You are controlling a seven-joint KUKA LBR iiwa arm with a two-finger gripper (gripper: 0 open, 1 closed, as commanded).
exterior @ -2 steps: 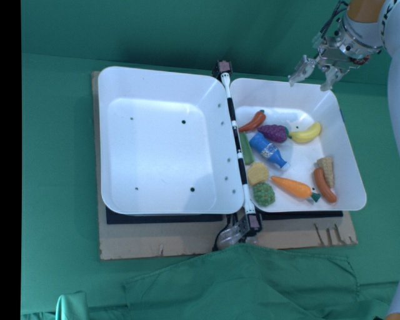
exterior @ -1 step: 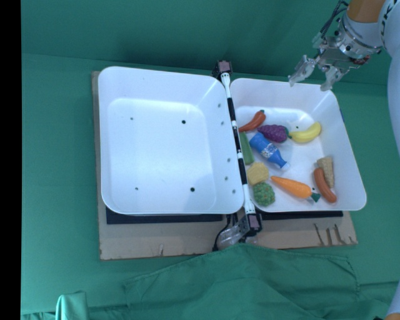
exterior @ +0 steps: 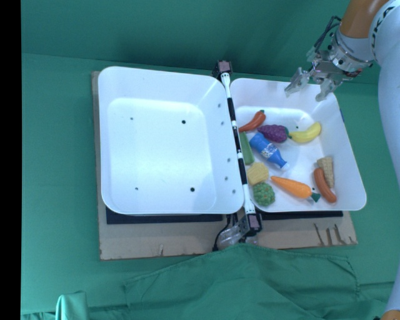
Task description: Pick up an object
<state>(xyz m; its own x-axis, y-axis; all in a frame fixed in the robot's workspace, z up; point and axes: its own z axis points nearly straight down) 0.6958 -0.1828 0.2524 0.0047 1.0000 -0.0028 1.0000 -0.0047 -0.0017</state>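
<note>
Gripper (exterior: 309, 83) spread wide, holding nothing, above far edge of right bin (exterior: 350, 187); banana (exterior: 305, 133) lies just nearer.

From my remote station I see a robotics laboratory, not a home or a shop. The bench is covered with a plain green cloth (exterior: 56, 156), and a flat brown cardboard sheet (exterior: 156, 240) lies under two shallow white plastic bins (exterior: 112, 81), (exterior: 350, 181) joined side by side. The right bin holds small plastic toy foods (exterior: 281, 156), which are test items. A grey industrial arm with an orange band (exterior: 365, 15) reaches in from the right.
</note>
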